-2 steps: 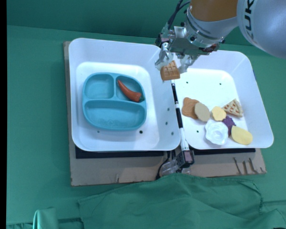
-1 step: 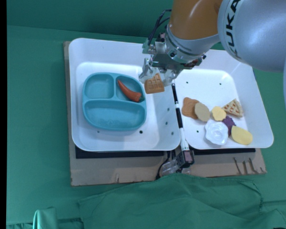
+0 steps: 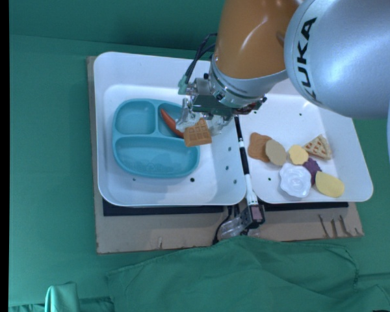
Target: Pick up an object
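while the gripper hangs low over the left bin, at the right edge of the teal divided plate, a small waffle-patterned square is seen directly beneath it, tilted on a corner and overlapping the plate's right rim. whether the square is actually pinched between the fingers cannot be told, since the tool body hides the fingertips and the gap between them; no claim of a hold is made. an orange-red carrot-like piece lies in the plate's upper right compartment, just beside the square and possibly touching it.

the waffle square is judged to be a light, stiff toy of moulded plastic, thin and flat, with a ridged face that should give some friction but narrow edges that could slip out of a pinch. it would best be taken across two opposite edges near the middle, so that it does not pivot. being nearly square, it has no marked long axis; its diagonal is set roughly up and down the bin, one corner pointing towards the bin's near edge.

in the right bin other toy foods are scattered towards the near right corner: a brown slice, a waffle wedge, a white dish-like piece and a yellow piece.
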`<action>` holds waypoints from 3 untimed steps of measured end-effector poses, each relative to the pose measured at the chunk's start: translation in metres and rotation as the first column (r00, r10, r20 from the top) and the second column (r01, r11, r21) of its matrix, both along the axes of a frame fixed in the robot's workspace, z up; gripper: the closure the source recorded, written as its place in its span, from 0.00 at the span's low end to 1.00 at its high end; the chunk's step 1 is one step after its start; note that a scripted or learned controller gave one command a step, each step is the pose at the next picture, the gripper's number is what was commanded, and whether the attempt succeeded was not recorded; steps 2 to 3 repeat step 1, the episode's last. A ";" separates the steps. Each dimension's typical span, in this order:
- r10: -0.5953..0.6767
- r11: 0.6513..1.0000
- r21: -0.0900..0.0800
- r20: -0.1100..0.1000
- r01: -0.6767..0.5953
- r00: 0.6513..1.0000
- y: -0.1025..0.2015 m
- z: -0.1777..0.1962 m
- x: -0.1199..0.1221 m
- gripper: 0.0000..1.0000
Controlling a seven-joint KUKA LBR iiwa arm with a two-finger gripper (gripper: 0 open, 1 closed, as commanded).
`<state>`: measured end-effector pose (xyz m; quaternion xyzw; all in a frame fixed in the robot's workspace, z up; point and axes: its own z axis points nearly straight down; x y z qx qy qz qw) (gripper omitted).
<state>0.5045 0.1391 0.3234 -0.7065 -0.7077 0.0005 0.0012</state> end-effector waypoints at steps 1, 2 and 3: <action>-0.001 1.000 0.001 0.005 0.001 1.000 0.021 0.005 -0.003 1.00; -0.001 1.000 0.001 0.005 0.001 1.000 0.021 0.005 -0.003 1.00; -0.001 1.000 0.001 0.005 0.001 1.000 0.021 0.005 -0.003 1.00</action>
